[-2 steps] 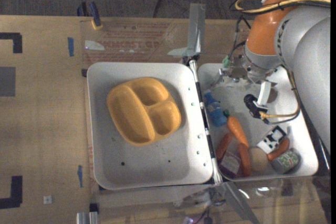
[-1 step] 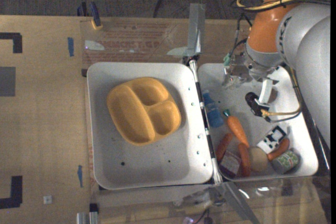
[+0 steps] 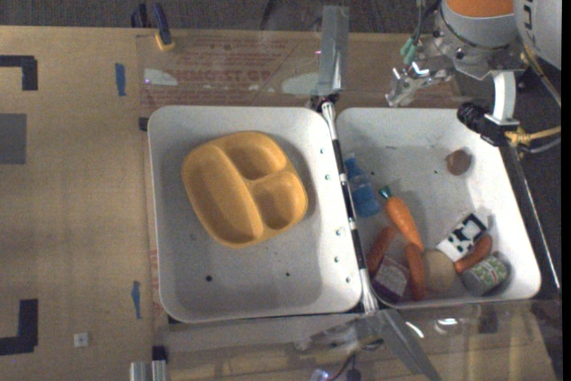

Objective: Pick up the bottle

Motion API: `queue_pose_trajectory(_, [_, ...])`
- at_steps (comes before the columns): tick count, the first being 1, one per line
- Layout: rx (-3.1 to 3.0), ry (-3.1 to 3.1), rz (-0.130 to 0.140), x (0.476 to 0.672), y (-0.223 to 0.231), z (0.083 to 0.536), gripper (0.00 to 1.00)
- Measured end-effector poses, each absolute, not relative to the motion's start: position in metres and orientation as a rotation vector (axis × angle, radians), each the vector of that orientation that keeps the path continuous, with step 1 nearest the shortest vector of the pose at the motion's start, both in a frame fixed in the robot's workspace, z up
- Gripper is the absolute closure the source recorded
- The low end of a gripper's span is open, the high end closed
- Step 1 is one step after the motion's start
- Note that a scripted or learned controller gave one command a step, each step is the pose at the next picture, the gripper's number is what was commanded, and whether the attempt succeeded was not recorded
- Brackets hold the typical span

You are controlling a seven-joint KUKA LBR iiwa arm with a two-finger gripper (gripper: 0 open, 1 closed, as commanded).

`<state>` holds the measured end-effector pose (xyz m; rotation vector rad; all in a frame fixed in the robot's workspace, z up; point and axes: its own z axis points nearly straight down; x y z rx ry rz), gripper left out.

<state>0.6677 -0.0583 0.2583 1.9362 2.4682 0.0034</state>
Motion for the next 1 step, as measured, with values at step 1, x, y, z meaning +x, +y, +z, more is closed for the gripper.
queue_pose_trajectory(1, [2.061, 2.363, 0.004, 0.6395, -0.1241, 0.2888, 1.00])
